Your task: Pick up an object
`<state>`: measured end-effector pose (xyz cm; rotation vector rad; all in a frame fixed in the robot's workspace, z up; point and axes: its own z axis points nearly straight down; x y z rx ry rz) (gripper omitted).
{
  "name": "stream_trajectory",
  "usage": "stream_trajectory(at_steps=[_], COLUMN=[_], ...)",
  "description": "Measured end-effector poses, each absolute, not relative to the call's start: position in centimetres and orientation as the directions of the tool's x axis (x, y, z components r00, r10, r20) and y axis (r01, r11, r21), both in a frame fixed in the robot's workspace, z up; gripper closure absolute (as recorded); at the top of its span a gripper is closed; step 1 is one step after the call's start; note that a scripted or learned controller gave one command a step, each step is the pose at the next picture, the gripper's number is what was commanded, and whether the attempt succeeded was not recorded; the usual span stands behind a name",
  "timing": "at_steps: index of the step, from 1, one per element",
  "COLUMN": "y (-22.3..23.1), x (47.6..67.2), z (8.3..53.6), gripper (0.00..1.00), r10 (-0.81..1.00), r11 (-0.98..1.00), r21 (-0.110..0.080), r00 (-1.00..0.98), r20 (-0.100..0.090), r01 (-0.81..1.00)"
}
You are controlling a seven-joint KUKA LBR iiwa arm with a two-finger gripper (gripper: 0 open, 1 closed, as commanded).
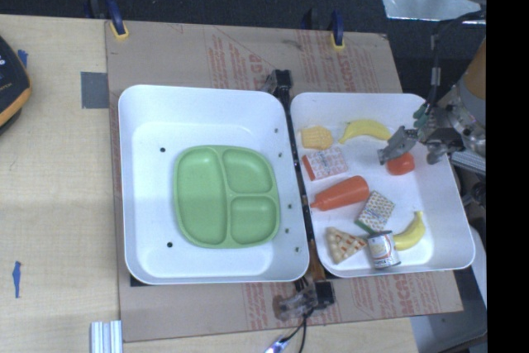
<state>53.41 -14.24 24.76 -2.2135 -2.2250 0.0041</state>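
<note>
- The left bin [132,178] holds a green plate [225,196] with three compartments, lying flat near the middle; bare white floor runs all round it, widest along the far and left walls.
- The right bin [459,211] is crowded along its left half: corn [316,136], a red-and-white packet [327,164], a carrot [340,193], a checked box [376,211], a pizza slice [345,244] and a can [382,250], all close together.
- One banana [366,129] lies near the far wall; a second banana [411,232] lies near the front right, just beside the can.
- Open floor in that bin lies mainly at the far right corner and along the right wall.
- The hand [400,146] reaches in over the right wall, tilted down and to the left.
- A small red tomato [401,164] sits right under its dark tip, touching or nearly so; whether the fingers are spread or closed, I cannot tell.
</note>
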Motion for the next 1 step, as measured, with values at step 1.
stream_trajectory(at_steps=[1], y=[-21.27], x=[58.30], z=[17.53], gripper=[0.00], r10=[1.000], r11=[0.004], r21=[-0.005], r00=[-0.004], r20=[-0.002], r01=[1.000])
